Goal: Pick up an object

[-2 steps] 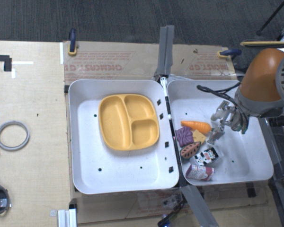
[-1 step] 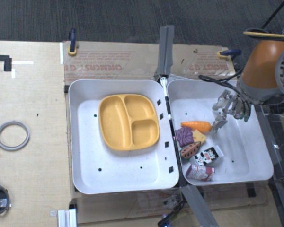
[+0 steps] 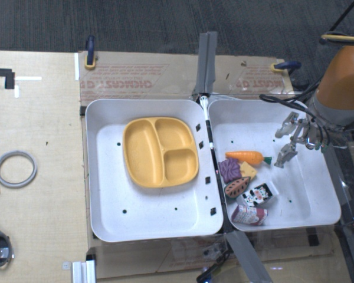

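Currently, the wide pale wooden bench (image 3: 41, 217) is bearing two shallow white plastic bins side by side, and the grey arm with the orange band (image 3: 342, 81) is reaching in from the right edge of the camera view. The left-hand white bin (image 3: 106, 217) is holding a yellow three-compartment plastic plate (image 3: 160, 152), which is lying flat near its centre. The right-hand white bin (image 3: 318, 205) is holding a small cluster of objects against its left wall, and the two-finger gripper (image 3: 287, 141) is hanging over the middle of this bin, with bare bin floor showing beneath it. Its two metal fingers are standing apart, one above the other in the view, with a clear gap and nothing gripped between them. The nearest candidate for the pick is the orange toy carrot with a green stub (image 3: 245, 156), which is lying to the gripper's left and slightly lower in the view, near but apart from the fingertips. Its long axis is running roughly left to right across the bin, with the green end pointing toward the gripper. Below the carrot, a purple crinkled toy (image 3: 229, 170) is touching a brown oval piece (image 3: 236, 187), a black-and-white patterned item (image 3: 259, 194) is sitting just beside them, and a crumpled pale wrapper (image 3: 248, 216) is lying nearest the front wall. As a judgement, the coming move is requiring a short shift leftward and a descent, with the fingers closing across the carrot's narrow width.
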